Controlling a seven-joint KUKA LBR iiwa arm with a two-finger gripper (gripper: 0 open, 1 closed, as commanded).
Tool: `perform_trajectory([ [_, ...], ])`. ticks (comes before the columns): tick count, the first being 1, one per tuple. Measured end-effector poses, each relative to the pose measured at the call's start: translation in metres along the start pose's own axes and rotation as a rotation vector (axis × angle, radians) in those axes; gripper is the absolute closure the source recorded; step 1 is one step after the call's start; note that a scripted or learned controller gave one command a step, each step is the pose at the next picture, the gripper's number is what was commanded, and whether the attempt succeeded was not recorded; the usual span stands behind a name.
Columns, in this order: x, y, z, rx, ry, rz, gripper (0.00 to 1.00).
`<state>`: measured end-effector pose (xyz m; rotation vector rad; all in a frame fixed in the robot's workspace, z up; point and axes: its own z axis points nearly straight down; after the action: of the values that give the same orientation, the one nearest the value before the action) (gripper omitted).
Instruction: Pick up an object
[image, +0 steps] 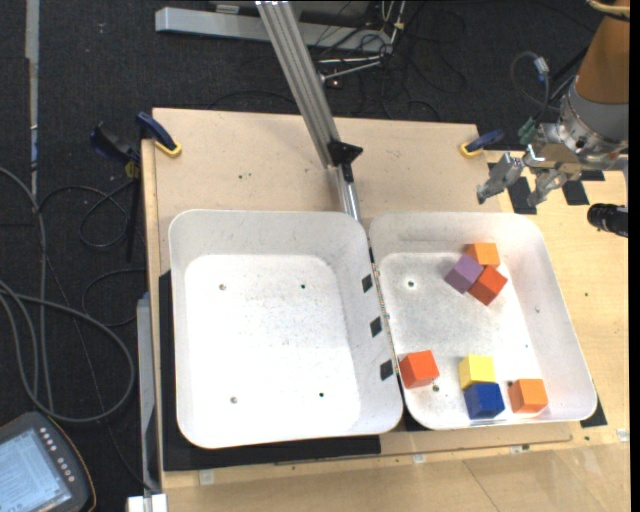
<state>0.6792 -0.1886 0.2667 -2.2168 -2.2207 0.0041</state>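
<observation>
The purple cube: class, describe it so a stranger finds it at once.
Start at the right-hand white bin. At its far side three blocks touch; the small purple cube is the leftmost, beside an orange cube and a red cube. No other block is purple.

Counter (260, 160): we record a pale wooden top carrying two shallow white bins side by side, the left bin (190, 330) and the right bin (560, 330), edges touching. We note a dark mat (270, 450) showing beneath the left bin's front edge, and yellow-tipped clamps at the left rear corner (160, 135) and right rear corner (480, 143).
</observation>
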Motion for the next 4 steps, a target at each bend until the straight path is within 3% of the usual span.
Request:
perform_trajectory([
  [1,0.0,0.0,-0.003,-0.003,-0.001,-0.001,0.0],
  [3,-0.012,-0.006,0.103,0.001,-0.001,0.003,0.0],
  [4,-0.008,-0.003,0.144,-0.009,-0.007,0.0,0.0],
])
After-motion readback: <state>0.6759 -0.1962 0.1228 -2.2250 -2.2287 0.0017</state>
